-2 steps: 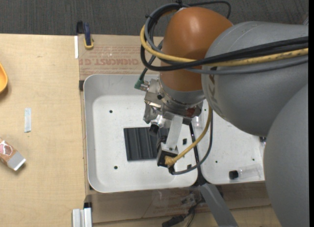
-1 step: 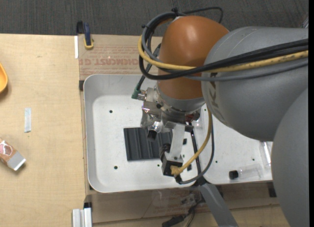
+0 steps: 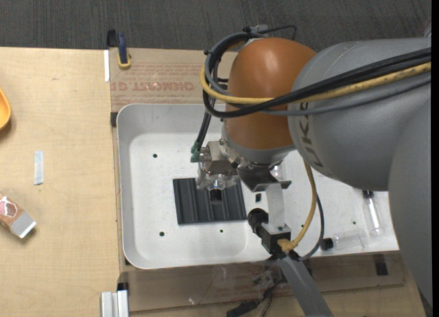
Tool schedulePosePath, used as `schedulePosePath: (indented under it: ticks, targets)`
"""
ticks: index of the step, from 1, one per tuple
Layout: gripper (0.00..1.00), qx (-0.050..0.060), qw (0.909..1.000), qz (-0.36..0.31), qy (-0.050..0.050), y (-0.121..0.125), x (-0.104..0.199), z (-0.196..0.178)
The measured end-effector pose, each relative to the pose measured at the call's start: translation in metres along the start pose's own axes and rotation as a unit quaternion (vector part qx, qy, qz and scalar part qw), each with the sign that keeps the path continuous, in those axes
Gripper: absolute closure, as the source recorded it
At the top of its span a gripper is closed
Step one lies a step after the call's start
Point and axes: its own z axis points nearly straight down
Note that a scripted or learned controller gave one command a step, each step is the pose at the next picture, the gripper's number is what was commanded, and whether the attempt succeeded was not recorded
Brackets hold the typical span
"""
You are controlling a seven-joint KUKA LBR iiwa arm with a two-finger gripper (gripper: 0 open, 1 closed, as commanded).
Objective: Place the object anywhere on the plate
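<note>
A: Where is the plate [image 3: 206, 202]?

B: It looks to be the dark, ribbed rectangular slab lying flat on the floor of the white bin [image 3: 137, 171], a little below the bin's middle. The object itself cannot be picked out; nothing can be made out under the wrist.

A: And the end effector [image 3: 217, 189]?

B: It hangs over the plate's upper edge, right of centre, below the orange band [image 3: 271, 92] of the arm [image 3: 370, 116]. The wrist hides it from above, so whether it is apart, together or clamped on anything cannot be told.

A: So how should the step be done well?

B: In the observer's judgement, if something is carried, the arm should move a touch toward the plate's middle before letting go, since it sits near the top rim of the slab and a release there could let the object tip off onto the bin floor. A low, straight descent would suit the ribbed surface.

A: Room to move?

B: Bare bin floor lies left of and above the plate, well clear of the walls. The right side is crowded: cables [image 3: 309, 206] loop beside the wrist, and a clear tube-like item [image 3: 374, 216] rests near the bin's right end. On the counter [image 3: 55, 103], a small wrapped item [image 3: 17, 216] lies well apart at the left.
</note>
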Motion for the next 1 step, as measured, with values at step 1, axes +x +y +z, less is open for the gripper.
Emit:
schedulePosePath:
  ticks: [1]
  targets:
    - [1.0,-0.001,0.999,0.045,0.0,0.0033,-0.0318,-0.0544]
